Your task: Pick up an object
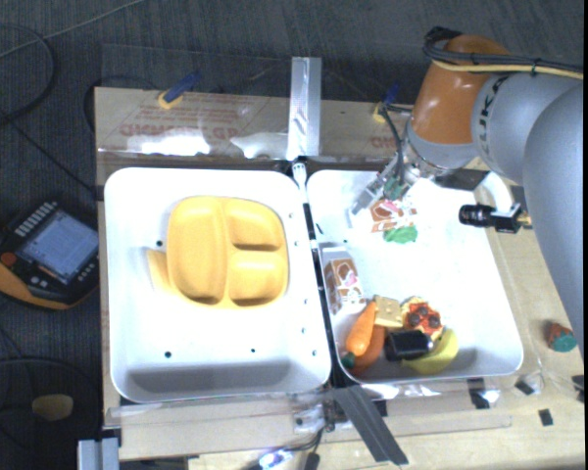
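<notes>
Hanging near the right bin (500, 292)'s far rim, jaws apart, bare white floor below them before a glossy pile (402, 336)

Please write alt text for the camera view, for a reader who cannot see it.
A grey robot arm with an orange band reaches from the right, its gripper low over small items at the far end of the right bin. That bin's near end holds a carrot, a banana and other small objects. The left bin holds a yellow divided tray.
</notes>
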Controlling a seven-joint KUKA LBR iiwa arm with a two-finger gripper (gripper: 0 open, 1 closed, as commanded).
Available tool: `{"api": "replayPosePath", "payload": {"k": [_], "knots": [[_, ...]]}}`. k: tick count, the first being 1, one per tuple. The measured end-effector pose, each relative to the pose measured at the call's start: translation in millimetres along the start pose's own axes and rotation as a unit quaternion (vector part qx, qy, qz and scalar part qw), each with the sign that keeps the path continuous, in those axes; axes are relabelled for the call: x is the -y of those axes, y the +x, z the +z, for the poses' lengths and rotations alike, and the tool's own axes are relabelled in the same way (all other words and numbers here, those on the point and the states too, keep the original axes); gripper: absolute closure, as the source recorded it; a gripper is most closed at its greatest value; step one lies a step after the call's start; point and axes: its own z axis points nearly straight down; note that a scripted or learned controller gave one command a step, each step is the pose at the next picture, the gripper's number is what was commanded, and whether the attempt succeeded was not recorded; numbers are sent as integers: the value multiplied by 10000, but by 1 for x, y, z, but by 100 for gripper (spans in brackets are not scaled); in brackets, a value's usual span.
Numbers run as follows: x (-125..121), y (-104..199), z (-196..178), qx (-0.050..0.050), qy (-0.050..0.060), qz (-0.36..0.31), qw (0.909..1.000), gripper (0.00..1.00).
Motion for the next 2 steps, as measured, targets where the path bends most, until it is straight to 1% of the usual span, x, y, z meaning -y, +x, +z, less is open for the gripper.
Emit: {"api": "replayPosePath", "payload": {"k": [1,2], "knots": [[9,7,18,-134,137,11,9998,0],[55,45,26,-32,79,2723,9622,0]]}}
